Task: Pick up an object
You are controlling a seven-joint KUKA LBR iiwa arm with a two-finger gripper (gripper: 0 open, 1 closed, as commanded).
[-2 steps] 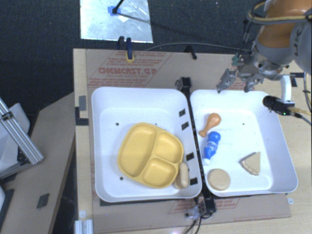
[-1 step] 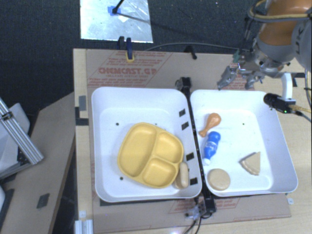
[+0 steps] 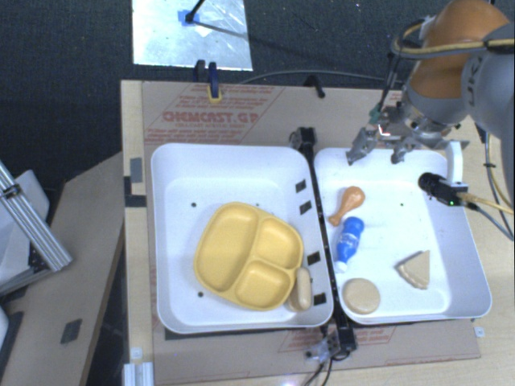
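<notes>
My gripper (image 3: 376, 153) hangs over the far rim of the right bin (image 3: 463, 256), open, its two fingers (image 3: 355, 153) spread wide with nothing between them. Below it in that bin lie an orange drumstick-shaped toy (image 3: 348, 203) and a blue bottle (image 3: 348, 241), both close to the divider. Nearer the front sit a round beige cookie (image 3: 361, 295) and a tan triangular wedge (image 3: 414, 269). The left bin (image 3: 173, 215) holds a yellow divided tray (image 3: 249, 256) with a small beige roll (image 3: 302, 289) against its right edge.
A black divider strip with clips (image 3: 315, 215) runs between the two bins. A cardboard sheet (image 3: 209, 115) lies under their far side, with a clamp (image 3: 211, 79) at its back edge. An aluminium rail (image 3: 28, 223) stands at the left.
</notes>
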